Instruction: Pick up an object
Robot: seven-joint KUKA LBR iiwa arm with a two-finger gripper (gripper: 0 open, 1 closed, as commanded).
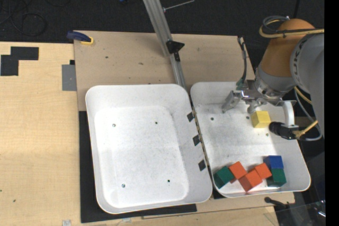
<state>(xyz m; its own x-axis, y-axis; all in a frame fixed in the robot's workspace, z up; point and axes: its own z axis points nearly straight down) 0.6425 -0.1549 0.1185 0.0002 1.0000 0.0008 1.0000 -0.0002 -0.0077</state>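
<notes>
My arm [296,61]: enters from the right, grey body with the orange band above the wrist, bent down over the far part of the right bin [228,114].

My gripper [244,102]: hangs low over the upper half of that bin. One metal finger [230,101] slants out to the left, another part sits to the right of it, and the two stand spread apart with bare bin floor showing between them. I grip nothing.

Blocks, seven counted, all in the right bin:
- Yellow cube [261,118], one. Lies just right of and below my gripper, near it; whether it touches a finger I cannot tell. It is not between the fingers.
- Orange blocks, three: one [238,169] left of centre in the cluster, one [250,181] in front, one [262,171] to the right.
- Green blocks, two: one [224,175] at the left end of the cluster, one [276,178] at the right end.
- Blue block [274,162], one, just behind the right green one.

The six coloured blocks huddle together against the bin's near rim, well apart from the yellow cube.

Left bin [106,98]: one, white, side by side with the right bin.

Aluminium rail [156,13]: one, slanting up from between the bins.

Bench [37,129]: pale wood.
</notes>
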